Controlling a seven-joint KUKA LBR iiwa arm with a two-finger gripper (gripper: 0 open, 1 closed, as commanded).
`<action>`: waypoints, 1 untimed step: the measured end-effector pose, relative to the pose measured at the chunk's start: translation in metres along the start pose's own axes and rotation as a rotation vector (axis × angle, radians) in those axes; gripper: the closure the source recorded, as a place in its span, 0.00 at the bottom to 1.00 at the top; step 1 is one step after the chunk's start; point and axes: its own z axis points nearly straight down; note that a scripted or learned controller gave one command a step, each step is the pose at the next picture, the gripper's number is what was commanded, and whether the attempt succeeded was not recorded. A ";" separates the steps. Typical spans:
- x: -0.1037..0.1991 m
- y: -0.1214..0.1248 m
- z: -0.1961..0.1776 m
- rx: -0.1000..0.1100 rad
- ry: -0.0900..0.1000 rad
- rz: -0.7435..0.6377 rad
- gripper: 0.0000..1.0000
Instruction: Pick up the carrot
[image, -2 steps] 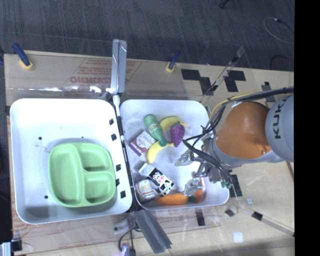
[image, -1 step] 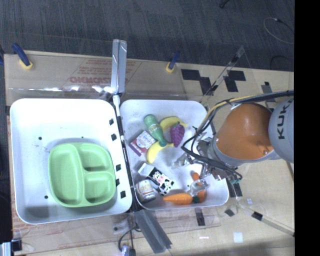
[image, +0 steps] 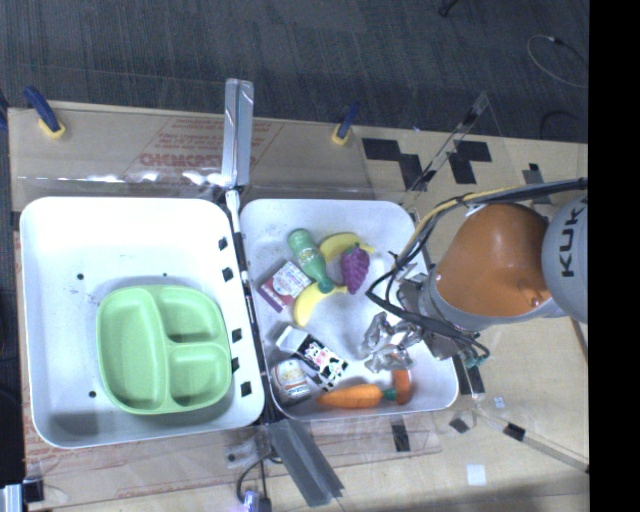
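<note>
Orange-banded arm (image: 495, 265) over right bin (image: 262, 225), gripper (image: 385, 345) above the carrot (image: 350, 398).
White bins side by side; green divided tray (image: 165, 348) in the left one. Carrot lying at the right bin's near wall, long axis roughly left-right along that wall, just below and slightly left of the gripper, apart from it. Second small orange piece (image: 402, 384) beside its right end. Finger state: cannot tell. Likely next: descend, close across the short axis.
</note>
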 end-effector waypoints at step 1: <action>0.000 0.000 0.000 0.000 0.000 0.000 0.00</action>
